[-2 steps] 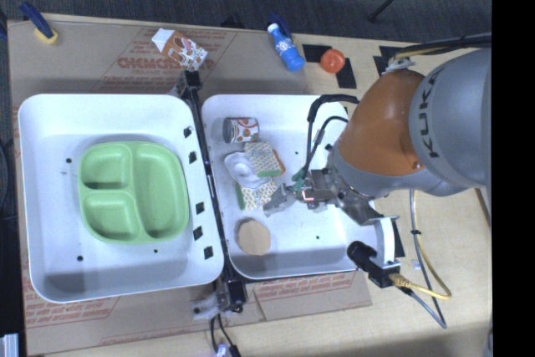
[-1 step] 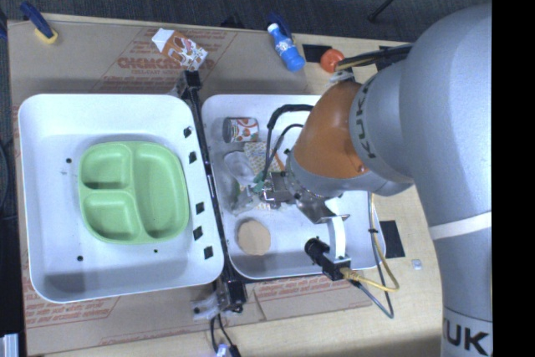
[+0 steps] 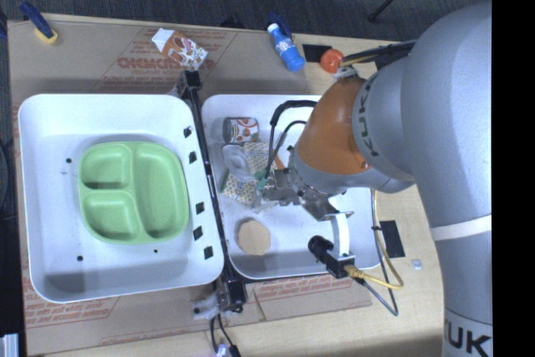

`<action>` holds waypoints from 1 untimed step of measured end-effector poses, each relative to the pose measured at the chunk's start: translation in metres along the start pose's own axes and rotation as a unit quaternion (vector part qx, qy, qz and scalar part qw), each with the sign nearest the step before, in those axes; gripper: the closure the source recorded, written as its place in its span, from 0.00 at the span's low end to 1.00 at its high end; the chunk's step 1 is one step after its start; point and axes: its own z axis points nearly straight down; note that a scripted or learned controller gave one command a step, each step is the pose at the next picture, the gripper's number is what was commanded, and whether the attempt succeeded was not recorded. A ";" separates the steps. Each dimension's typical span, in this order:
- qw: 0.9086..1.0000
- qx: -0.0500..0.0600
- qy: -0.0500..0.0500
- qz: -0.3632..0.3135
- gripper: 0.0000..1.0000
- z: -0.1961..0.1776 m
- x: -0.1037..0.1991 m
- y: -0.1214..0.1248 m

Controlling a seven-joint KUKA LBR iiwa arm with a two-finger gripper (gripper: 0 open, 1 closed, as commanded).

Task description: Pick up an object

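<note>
The jaws (image 3: 276,186) hang low in the right bin (image 3: 359,242), just beside a crumpled patterned cloth (image 3: 242,171); I cannot tell their opening. A green divided tray (image 3: 134,190) lies in the left bin (image 3: 42,180).

You get even, moderately bright overhead light. The shallow white plastic left bin (image 3: 50,180) shows soft grey shading along its inner walls, darkest toward 6 o'clock. The large grey arm (image 3: 443,121) at 3 o'clock looks soft-focused; detail overall is slightly grainy.
</note>
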 end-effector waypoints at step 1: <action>1.000 -0.004 0.000 0.003 1.00 -0.115 0.012 -0.038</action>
